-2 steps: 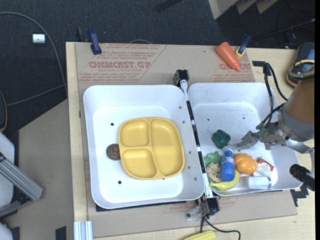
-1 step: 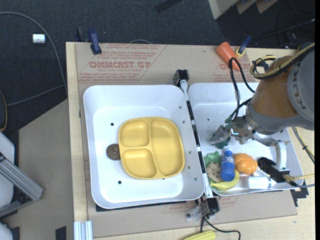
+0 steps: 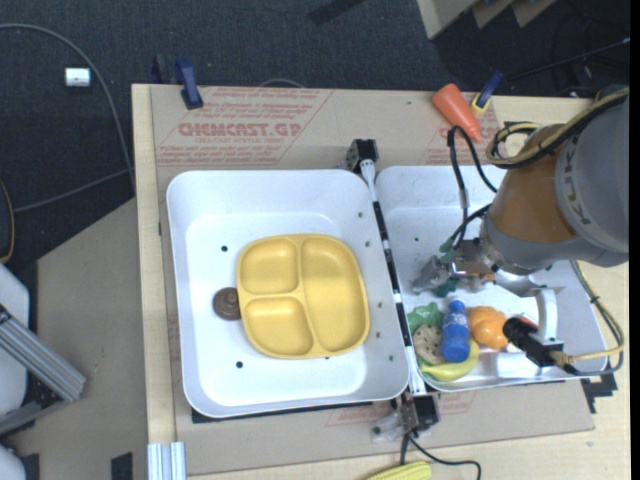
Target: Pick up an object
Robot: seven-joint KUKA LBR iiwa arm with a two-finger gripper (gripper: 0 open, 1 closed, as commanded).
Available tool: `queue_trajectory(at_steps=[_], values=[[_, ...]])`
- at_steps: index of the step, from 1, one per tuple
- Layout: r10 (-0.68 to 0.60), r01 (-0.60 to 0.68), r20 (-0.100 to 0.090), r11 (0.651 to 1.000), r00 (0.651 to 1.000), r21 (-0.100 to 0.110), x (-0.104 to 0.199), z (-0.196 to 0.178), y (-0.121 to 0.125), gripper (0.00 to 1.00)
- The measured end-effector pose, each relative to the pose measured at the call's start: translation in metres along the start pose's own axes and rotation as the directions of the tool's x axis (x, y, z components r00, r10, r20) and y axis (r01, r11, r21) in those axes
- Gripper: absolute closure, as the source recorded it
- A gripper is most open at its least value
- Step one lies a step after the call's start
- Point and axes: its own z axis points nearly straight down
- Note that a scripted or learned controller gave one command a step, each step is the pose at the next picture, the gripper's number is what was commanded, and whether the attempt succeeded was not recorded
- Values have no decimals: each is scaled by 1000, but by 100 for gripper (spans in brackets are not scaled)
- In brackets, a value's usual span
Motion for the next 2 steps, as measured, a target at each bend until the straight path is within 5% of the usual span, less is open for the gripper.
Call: queue_trajectory(at_steps=[1, 2], values=[[0, 0, 0, 1000, 1000, -3, 0, -11, 1, 100], [-2, 2, 0, 1000, 1000, -6, 62, -102, 66, 100]])
